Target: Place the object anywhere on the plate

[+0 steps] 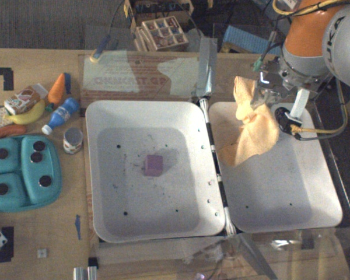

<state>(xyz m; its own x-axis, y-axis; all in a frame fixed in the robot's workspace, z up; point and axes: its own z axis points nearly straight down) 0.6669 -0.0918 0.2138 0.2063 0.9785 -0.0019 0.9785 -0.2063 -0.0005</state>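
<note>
A yellow cloth point(254, 133) hangs bunched over the back left part of the right bin point(291, 209), its lower end trailing down to the bin floor. My gripper point(259, 100) comes down from the orange-banded wrist at the top right and is shut on the cloth's upper folds, which wrap around and hide the fingertips. The teal divided plate point(22, 171) lies on the bench far to the left, beyond the left bin. A small purple block point(153, 165) rests near the middle of the left bin point(105, 214).
Beside the plate lie a banana point(24, 116), a carrot point(58, 88), a blue bottle point(60, 115) and a small can point(73, 140). A metal divider point(213, 156) separates the two bins. Cardboard boxes point(160, 32) stand behind the bench.
</note>
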